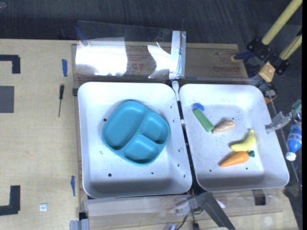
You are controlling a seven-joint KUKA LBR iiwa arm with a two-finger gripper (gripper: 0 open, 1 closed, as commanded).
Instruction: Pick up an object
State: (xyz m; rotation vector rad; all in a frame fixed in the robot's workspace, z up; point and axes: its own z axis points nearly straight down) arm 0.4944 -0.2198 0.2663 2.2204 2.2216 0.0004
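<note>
I am at the start, nothing is picked yet. The carrot [235,159], nearest the right edge, lies in the right bin [273,176], lower right. The grey part at mid right may be the claw [283,121]; I cannot tell its state. Next I must come above the carrot and go down.

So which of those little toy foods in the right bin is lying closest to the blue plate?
The green marker-like piece with the blue tip, lying nearest the divider; the others sit farther right.
</note>
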